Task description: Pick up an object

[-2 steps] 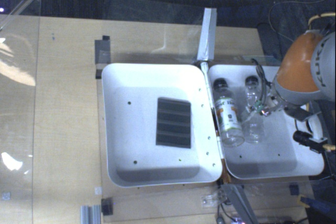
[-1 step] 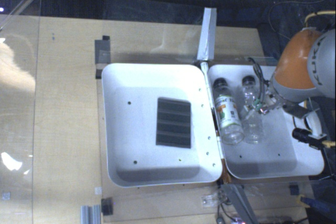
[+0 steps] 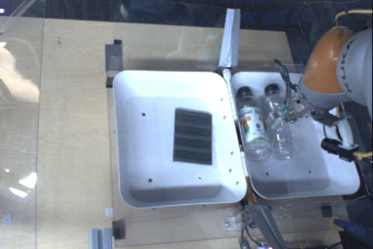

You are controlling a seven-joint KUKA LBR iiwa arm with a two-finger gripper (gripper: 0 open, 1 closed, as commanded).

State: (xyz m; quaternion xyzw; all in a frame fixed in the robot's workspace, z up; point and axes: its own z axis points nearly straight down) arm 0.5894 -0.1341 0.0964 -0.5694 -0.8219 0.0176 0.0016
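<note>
Two bottles point(image 3: 262, 125) (right bin point(image 3: 326, 178)), gripper point(image 3: 289, 111) beside.

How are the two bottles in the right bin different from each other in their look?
The labelled bottle wears a white label with green and red print; the plain bottle has bare, see-through sides. The labelled bottle lies against the right bin's left wall; the plain bottle lies nearer the gripper. Both are clear plastic with dark caps, lying lengthwise with caps at the far end.
</note>
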